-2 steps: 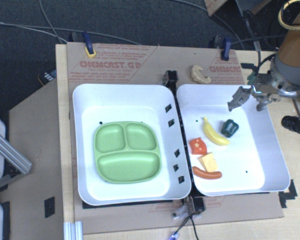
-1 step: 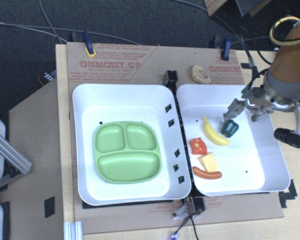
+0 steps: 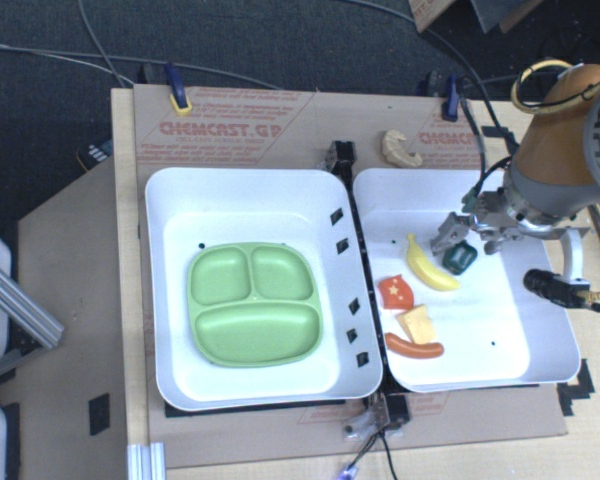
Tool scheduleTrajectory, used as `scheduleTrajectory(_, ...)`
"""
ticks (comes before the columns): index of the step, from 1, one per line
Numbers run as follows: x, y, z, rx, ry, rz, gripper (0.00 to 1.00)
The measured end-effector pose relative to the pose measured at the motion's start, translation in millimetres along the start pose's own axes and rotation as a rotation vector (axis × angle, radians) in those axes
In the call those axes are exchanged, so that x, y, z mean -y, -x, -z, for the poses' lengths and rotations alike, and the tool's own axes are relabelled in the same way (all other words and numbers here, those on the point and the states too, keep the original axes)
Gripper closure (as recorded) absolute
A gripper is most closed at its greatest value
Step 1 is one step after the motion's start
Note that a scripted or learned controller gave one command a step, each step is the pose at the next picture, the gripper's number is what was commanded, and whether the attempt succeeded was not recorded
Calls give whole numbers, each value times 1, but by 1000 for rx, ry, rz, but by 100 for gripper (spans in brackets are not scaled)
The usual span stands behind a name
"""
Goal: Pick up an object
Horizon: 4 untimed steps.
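The gripper [image 3: 467, 238] hung over the right bin [image 3: 500, 358], and a small dark teal thing [image 3: 461, 258] sat just under it. A toy banana [image 3: 429, 267] lay right beside the gripper, toward the left bin [image 3: 170, 268]. A red toy piece [image 3: 397, 292], a yellow cheese wedge [image 3: 417, 324] and a toy hot dog [image 3: 414, 346] lay farther down. The green divided plate [image 3: 254, 303] sat well apart in the left bin.

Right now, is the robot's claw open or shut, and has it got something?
Gripper: open, fingers spread above the right bin, hanging by the banana with a dark teal thing below it, not clearly gripped.
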<state>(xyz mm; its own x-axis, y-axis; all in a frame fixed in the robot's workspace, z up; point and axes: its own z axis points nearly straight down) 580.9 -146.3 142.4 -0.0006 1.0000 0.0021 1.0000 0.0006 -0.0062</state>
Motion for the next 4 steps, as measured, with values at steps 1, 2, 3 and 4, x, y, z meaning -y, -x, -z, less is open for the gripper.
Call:
scheduleTrajectory(1, -3, -1, -48, -4, 7, 0, 0)
scheduleTrajectory(2, -6, -1, -32, -2, 17, 1, 100)
scheduleTrajectory(3, -3, 4, 31, 4, 12, 0, 100)
scheduleTrajectory(4, 1, 7, 95, 4, 14, 0, 100)
